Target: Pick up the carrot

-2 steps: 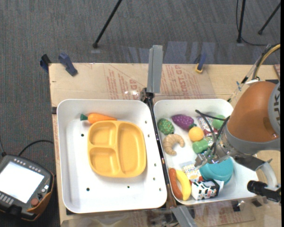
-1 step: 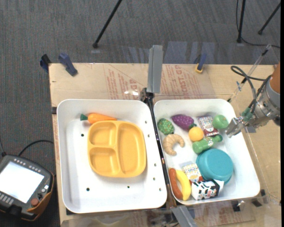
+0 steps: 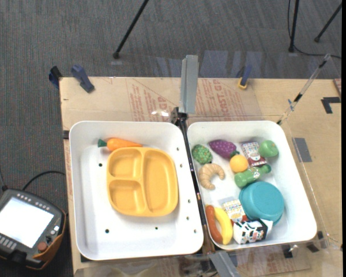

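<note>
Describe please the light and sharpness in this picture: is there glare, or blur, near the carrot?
Camera view: even, soft light; the carrot is sharp enough, with no blur; no glare on it; the yellow plate beside it has only faint sheen; the left bin shows weak shadows.

Yellow divided plate (image 3: 143,182) in left bin (image 3: 86,212); teal bowl (image 3: 262,201) in right bin (image 3: 297,198)

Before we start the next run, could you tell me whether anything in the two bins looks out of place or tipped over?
Mostly tidy. The carrot lies in the left bin, wedged between the yellow divided plate and the bin's far wall, apart from the other toy food crowded in the right bin.
</note>
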Controlling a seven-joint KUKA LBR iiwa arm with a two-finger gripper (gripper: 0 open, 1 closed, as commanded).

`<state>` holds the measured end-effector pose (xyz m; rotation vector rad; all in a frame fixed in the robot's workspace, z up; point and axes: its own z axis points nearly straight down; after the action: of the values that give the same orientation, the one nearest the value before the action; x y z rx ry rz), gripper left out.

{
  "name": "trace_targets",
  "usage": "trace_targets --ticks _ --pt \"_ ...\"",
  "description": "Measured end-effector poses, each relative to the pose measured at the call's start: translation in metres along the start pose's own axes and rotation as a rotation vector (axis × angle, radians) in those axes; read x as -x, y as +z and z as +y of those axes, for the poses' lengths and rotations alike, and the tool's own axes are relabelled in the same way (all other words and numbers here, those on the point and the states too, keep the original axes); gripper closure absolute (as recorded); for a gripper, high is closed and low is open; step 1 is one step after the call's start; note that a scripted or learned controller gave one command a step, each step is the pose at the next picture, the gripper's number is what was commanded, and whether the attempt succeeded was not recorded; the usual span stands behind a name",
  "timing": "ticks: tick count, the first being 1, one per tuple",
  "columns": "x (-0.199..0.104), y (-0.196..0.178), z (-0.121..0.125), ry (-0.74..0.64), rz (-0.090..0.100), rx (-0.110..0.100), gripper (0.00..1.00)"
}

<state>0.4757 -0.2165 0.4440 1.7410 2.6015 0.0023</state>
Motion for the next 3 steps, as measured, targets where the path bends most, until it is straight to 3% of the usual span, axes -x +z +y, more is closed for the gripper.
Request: trace_targets --ticks 1,2,3 --pt "-0.017 0.214 0.004 -0.03 0.019 -0.018 1.0" --pt "-0.127 0.278 0.05 0.07 0.016 -0.016 1.0" --pt "-0.044 0.172 0.055 0.191 0.005 -0.005 1.0"
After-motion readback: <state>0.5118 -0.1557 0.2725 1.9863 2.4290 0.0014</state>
